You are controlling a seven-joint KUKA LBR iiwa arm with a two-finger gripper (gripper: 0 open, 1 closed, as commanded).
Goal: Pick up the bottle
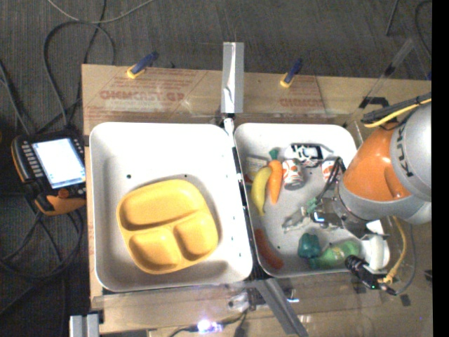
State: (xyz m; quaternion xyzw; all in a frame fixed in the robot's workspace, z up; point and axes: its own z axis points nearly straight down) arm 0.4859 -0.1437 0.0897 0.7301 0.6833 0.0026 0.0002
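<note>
A green bottle (324, 253) is seen lying on its side near the front edge of the right bin (351, 140), towards that bin's front right corner. The gripper (303, 216) is held just above and behind it, near the bin's middle; how far it is open cannot be told, and nothing is seen in its grasp. A banana (260, 187) and a carrot (275, 180) lie side by side towards the bin's left wall. A yellow divided tray (168, 223) is set in the left bin (105, 153).
</note>
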